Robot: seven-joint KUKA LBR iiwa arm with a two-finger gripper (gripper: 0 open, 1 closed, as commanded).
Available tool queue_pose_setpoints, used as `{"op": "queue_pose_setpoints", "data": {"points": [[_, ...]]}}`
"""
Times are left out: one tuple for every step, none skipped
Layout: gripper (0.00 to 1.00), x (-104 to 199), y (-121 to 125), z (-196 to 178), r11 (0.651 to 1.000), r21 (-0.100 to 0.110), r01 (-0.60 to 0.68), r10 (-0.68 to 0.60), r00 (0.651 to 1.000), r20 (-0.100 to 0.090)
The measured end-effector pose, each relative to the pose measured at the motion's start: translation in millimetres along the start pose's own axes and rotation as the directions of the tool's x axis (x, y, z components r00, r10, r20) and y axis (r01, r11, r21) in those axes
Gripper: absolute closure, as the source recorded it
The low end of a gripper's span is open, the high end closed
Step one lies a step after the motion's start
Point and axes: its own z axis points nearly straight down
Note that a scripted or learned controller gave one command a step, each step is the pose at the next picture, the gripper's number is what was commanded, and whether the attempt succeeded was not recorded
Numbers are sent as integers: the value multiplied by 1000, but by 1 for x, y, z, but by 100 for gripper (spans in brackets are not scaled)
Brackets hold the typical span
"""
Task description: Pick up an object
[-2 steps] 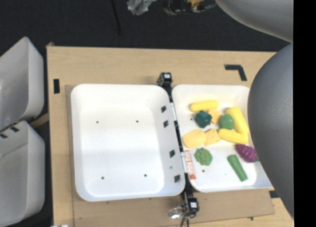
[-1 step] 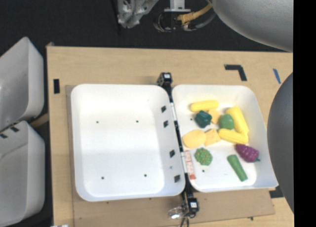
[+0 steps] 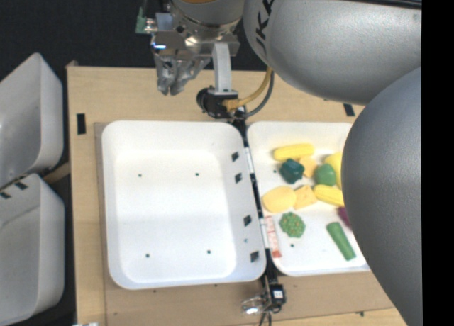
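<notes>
My gripper [image 3: 172, 82] hangs high above the far edge of the left bin [image 3: 113, 197], over the wooden bench, with nothing visible between its fingers. The right bin [image 3: 312, 264] holds toy food: a yellow corn-like piece [image 3: 293, 152], a dark teal piece [image 3: 291, 171], a green pepper [image 3: 325, 175], a yellow lemon shape [image 3: 278, 198], a pale yellow wedge [image 3: 306, 197], a yellow piece [image 3: 329, 195], a broccoli head [image 3: 291, 225] and a green stick [image 3: 340, 240]. The arm's grey body hides the right bin's right part.
The left bin's white floor [image 3: 170, 204] has nothing lying on it. A black divider with clips [image 3: 250, 197] runs between the bins. White padded shapes [image 3: 25, 176] stand at the far left beside the bench.
</notes>
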Motion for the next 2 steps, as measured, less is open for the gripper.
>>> {"op": "queue_pose_setpoints", "data": {"points": [[100, 0, 48, -116, 1000, -29, 4, -5, 1000, -9], [100, 0, 39, 124, 1000, 3, -1, 1, 1000, 0]]}}
